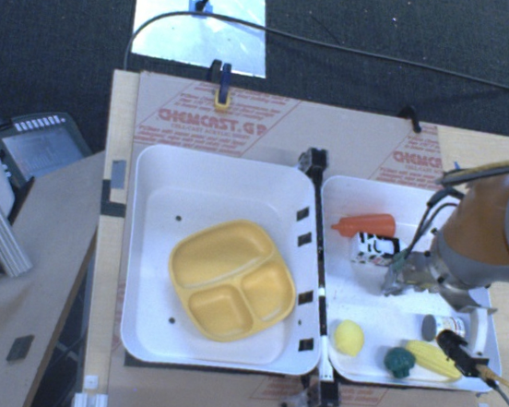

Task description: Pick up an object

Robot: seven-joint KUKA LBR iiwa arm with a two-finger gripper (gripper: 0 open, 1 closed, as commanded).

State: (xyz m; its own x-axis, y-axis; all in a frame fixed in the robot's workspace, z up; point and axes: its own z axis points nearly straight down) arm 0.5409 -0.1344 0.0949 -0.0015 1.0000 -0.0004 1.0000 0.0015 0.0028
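White right bin (348,196): gripper (397,280), claw state unclear, hovers beside black-and-white block (374,249); descent seems next.

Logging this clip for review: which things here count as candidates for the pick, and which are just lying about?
Candidates, all in the right white bin:
orange toy carrot
black-and-white block
yellow lemon-shaped ball
green broccoli-like toy
yellow toy banana
gripper above them

Lying about:
yellow divided plastic tray in the left white bin
yellow clamp
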